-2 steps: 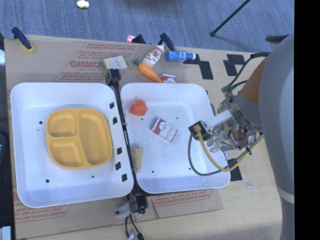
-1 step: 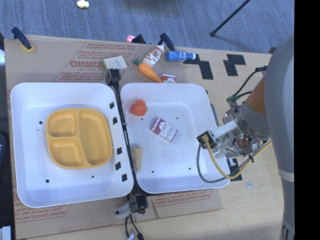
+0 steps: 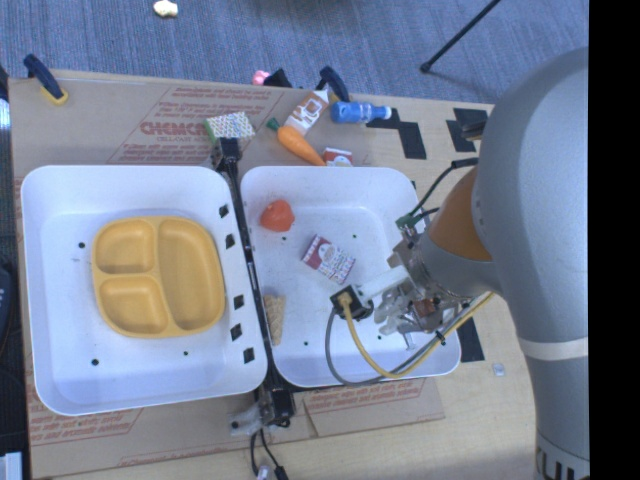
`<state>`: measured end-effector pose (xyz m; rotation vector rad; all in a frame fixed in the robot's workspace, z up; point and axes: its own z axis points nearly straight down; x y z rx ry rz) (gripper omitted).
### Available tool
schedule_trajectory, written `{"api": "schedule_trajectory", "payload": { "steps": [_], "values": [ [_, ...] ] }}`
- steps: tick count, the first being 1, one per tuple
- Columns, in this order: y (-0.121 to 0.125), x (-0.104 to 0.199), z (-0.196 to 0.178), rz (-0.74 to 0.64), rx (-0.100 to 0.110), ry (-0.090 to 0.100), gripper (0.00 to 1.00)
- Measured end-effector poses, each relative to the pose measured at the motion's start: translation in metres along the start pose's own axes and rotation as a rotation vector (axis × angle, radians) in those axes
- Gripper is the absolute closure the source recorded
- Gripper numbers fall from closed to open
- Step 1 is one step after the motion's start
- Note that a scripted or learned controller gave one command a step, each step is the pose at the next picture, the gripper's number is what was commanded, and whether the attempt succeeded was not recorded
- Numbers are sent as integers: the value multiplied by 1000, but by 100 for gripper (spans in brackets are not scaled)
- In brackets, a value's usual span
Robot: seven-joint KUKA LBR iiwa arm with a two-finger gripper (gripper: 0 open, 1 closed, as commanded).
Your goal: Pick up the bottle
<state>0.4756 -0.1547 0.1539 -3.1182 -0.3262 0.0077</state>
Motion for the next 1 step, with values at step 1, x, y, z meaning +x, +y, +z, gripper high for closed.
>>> {"api": "schedule_trajectory", "payload": {
  "steps": [1],
  "values": [
    [20, -4, -75, -9, -2, 2, 100]
  ]
}}
